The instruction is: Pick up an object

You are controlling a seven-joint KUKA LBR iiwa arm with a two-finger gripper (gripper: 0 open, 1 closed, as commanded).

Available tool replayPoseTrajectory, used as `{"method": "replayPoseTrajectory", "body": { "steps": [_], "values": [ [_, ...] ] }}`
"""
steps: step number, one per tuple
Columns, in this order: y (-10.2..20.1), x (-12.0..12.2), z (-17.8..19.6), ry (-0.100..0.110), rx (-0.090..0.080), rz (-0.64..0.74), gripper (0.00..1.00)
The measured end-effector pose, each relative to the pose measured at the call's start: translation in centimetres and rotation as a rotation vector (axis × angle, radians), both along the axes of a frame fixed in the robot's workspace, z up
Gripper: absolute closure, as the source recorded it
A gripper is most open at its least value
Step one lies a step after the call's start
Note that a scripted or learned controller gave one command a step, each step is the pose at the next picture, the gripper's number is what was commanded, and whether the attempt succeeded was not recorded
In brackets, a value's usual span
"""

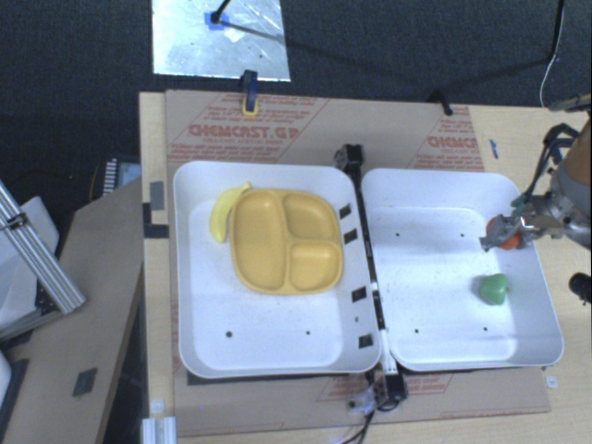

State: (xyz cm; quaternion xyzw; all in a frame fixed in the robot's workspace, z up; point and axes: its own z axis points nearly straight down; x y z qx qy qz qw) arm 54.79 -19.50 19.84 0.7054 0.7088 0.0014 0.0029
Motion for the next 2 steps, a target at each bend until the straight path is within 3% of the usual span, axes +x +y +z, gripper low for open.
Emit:
{"method": "replayPoseTrajectory", "body": {
  "steps": [1, 2],
  "values": [
    [-0.3, 0.0, 6.4, -0.002, -0.001, 0.001, 1.0],
    [5.3, 0.1, 5.3, 0.005, 0.003, 0.004, 1.0]
  ]
}}
